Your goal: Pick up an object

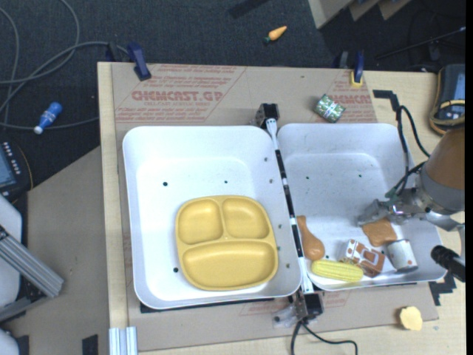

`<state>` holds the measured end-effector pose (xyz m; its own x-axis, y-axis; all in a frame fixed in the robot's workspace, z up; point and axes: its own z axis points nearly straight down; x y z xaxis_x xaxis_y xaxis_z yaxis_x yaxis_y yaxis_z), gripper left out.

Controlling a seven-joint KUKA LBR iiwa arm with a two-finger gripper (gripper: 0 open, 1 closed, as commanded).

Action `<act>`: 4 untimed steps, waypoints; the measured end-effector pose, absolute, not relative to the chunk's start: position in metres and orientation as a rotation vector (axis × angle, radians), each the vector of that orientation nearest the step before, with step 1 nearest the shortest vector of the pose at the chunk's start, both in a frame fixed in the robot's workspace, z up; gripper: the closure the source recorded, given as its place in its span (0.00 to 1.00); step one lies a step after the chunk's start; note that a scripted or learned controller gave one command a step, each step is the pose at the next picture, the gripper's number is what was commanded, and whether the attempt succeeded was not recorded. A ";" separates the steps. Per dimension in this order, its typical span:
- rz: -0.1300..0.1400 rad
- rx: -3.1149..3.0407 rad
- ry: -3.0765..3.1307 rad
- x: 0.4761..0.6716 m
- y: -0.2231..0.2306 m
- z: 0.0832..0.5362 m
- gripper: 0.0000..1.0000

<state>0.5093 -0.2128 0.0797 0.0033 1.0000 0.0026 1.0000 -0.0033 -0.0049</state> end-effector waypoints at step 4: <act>-0.006 -2.229 -2.228 0.495 -0.142 0.097 1.00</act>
<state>0.4947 -0.1417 0.0972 0.0004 1.0000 -0.0048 1.0000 -0.0004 0.0099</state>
